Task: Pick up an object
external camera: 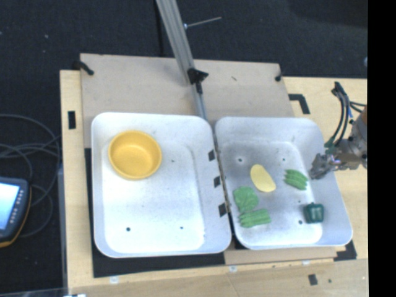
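Two shallow white bins sit side by side on the pale wooden counter (148, 277). The left bin (154, 228) holds a yellow bowl (135, 154) in its far left corner, upright, with its opening facing up; the rest of that bin's floor is bare white with a few dark specks.

The right bin (337, 228) carries the small items. A yellow oval piece (263, 179) lies near the middle of the floor. To its right, near the right wall, is a light green ridged piece (296, 179). Down and left of the yellow piece lie two more green pieces close together: a rounded leafy one (245, 197) and, just below it, a longer ridged one (255, 217); whether they touch is unclear. A dark green pepper-shaped piece (314, 213) sits apart toward the near right corner.

The hand (322, 166) reaches in from the right and hangs over the right rim of the right bin, close to the light green ridged piece but apart from it. Nothing is visible between its fingers; whether they are spread or closed cannot be told from this angle. Cables (341, 113) loop above the wrist.

A grey metal pole (176, 33) rises at a slant from the back of the counter, between the two bins. At the far left edge a device with a lit screen (11, 206) and dark cords (31, 144) lie on the dark floor.
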### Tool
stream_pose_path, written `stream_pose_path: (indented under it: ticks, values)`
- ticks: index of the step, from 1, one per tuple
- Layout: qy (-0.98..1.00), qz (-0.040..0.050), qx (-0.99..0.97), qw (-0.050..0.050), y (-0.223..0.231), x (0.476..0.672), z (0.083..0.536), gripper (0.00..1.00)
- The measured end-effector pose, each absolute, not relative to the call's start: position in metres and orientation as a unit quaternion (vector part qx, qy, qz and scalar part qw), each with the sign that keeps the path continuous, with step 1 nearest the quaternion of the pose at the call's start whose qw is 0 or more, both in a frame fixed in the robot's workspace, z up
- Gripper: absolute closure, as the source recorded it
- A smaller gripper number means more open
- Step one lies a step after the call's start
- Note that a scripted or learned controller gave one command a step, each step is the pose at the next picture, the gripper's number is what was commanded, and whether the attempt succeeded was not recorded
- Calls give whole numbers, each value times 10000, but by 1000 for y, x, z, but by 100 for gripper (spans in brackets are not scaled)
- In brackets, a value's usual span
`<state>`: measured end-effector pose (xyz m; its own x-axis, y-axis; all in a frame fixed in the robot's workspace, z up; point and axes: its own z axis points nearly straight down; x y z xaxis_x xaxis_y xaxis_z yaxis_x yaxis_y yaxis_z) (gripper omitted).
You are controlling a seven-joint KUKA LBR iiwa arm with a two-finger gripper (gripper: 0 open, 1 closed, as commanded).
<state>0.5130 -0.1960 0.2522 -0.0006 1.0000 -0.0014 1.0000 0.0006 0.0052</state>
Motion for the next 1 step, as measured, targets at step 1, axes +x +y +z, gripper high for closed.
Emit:
stream_pose_path:
  ticks: [1]
  values:
    - [7082,4,7060,1,-144,525,241,100]
